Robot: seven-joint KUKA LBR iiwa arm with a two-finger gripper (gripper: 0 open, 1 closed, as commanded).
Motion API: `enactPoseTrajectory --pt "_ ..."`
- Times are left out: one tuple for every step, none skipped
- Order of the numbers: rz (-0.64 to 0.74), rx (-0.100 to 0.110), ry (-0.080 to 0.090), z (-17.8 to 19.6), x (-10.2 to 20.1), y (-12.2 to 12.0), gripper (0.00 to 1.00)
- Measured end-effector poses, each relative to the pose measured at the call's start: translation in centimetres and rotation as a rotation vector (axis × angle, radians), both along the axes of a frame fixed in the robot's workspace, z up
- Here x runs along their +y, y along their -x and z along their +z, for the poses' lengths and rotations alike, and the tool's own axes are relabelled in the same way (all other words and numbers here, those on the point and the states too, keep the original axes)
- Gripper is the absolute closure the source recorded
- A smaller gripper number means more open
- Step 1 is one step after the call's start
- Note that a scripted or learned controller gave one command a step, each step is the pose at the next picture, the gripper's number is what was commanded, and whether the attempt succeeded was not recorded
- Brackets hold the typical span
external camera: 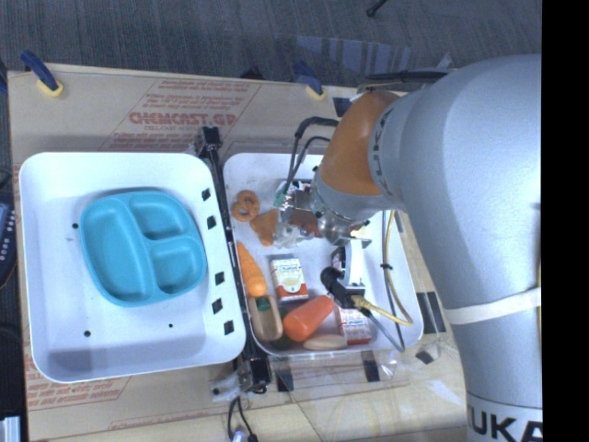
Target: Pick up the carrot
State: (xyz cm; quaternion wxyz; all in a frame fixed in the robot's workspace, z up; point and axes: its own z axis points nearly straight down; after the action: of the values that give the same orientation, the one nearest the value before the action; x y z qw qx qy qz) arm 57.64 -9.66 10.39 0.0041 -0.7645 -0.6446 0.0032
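The carrot (pixel 250 269) is a slim orange piece lying along the left wall of the right bin (pixel 405 288), pointing up and down the view. My gripper (pixel 289 219) hangs low in the middle of that bin, just right of and above the carrot's top end. It sits beside a brown toy piece (pixel 265 227). The grey arm with its orange band (pixel 354 159) covers the bin's right half.
Around the carrot lie a ring-shaped pastry (pixel 245 204), a small printed box (pixel 290 279), a red-orange sausage-like piece (pixel 308 317), a wooden piece (pixel 267 320) and a can (pixel 354 326). The left bin (pixel 37 247) holds a blue divided tray (pixel 143 244).
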Motion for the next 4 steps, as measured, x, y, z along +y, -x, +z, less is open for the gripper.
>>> enactPoseTrajectory --pt "0.001 0.001 0.001 0.0 0.0 0.0 0.00" --pt "0.004 0.003 -0.001 0.9 0.1 0.0 1.00" --pt "0.005 0.004 -0.001 0.9 0.1 0.0 0.00" --pt "0.007 0.006 -0.003 1.8 0.2 0.0 1.00"
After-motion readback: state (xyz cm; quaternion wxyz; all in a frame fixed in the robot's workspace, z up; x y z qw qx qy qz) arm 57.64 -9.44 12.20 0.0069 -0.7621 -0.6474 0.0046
